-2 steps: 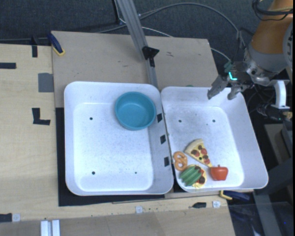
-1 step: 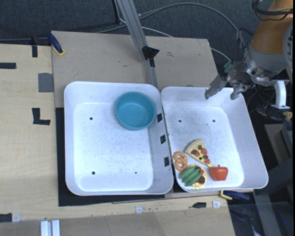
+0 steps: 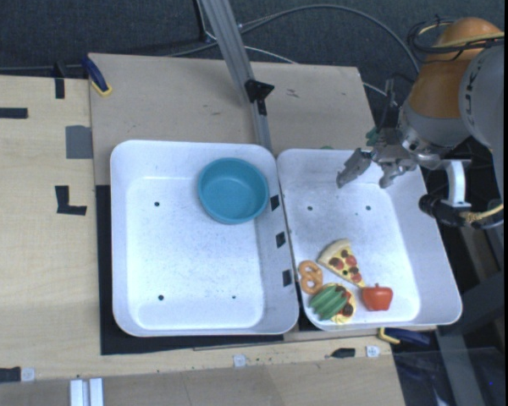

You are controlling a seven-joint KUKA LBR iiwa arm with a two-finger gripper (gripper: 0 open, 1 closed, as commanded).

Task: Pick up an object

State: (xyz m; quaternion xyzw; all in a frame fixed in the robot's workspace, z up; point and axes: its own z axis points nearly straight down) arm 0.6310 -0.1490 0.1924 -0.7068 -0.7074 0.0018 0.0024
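Spread apart, the two fingers of the hand [image 3: 371, 174] hang over the upper part of the right bin [image 3: 423, 252] with nothing between them. One finger points down and left, the other sits a little to its right, and bare white bin floor shows in the gap. The grey arm [image 3: 483, 83] with its orange band [image 3: 444, 66] comes in from the right of that bin.

Taking the right bin as the landmark and going from left to right: well to its left, the tan surface [image 3: 34, 227] carries some dark tape marks. Nearer, just to the left and touching along the middle edge, lies the left bin [image 3: 152, 260]. A blue bowl [image 3: 232, 190] sits upright in the upper right part of that bin, close to the shared edge. A grey metal pole [image 3: 237, 57] slants down from the top and ends just above where the two bins meet.

Inside the right bin, the small toys lie grouped at the lower end, well apart from the hand. A pretzel [image 3: 310, 273] lies furthest left. A pizza slice [image 3: 342, 260] lies just right of and above it. A green vegetable piece [image 3: 328, 300] lies below the pretzel, touching a small yellowish piece beside it. A red tomato [image 3: 377, 297] lies furthest right, just beside the green piece.
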